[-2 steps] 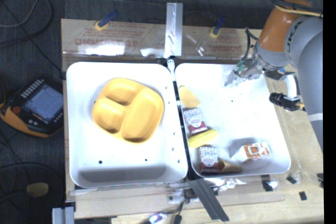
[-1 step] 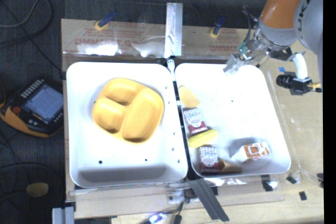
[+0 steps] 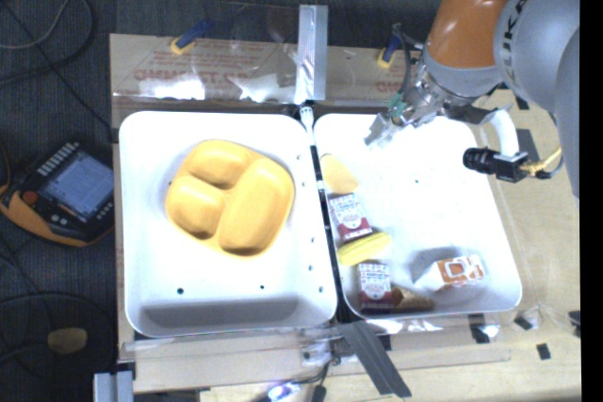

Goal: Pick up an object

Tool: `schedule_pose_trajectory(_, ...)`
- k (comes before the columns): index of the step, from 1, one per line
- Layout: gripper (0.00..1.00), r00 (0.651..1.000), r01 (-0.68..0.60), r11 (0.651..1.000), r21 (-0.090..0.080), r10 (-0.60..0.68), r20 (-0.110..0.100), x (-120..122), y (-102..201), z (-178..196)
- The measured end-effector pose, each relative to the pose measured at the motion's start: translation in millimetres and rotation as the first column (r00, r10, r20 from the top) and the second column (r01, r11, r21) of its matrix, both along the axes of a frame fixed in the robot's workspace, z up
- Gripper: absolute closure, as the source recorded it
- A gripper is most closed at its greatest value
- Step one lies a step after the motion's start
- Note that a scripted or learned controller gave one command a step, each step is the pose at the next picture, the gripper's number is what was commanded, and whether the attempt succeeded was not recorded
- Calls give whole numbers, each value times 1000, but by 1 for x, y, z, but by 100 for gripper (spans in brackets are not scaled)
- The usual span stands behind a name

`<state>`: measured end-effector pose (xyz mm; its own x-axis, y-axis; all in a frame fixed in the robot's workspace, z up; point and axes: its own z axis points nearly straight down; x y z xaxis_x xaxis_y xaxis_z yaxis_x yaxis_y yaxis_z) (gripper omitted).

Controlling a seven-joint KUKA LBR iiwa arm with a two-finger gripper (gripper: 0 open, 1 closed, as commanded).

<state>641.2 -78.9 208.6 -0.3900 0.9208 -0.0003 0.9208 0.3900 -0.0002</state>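
Note:
The gripper [image 3: 381, 131] hangs over the far part of the right bin [image 3: 490, 202], near its back wall, with the orange-banded wrist [image 3: 471, 9] above it. Nothing shows under its tip. Along the right bin's left side lie a yellow wedge [image 3: 337, 172], a red-and-white sauce packet [image 3: 349, 217], a yellow block [image 3: 364, 247] and a second red-and-white packet [image 3: 374, 281]. An orange-and-white packet [image 3: 460, 270] sits at the near right, beside a grey piece [image 3: 433, 257]. A large yellow bun-shaped object [image 3: 229, 196] rests in the middle of the left bin [image 3: 151, 297].
A divider rail [image 3: 320, 212] separates the two bins. Clear plastic sheeting [image 3: 236, 71] lies behind them. A handheld controller [image 3: 66, 193] sits on the floor at the left, with cables around it. A black fitting [image 3: 490, 159] juts from the arm over the right bin's edge.

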Motion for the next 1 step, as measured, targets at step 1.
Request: schedule_pose_trajectory(1,100,1000,15,1000,2,-15,-1,-60,24,-2)
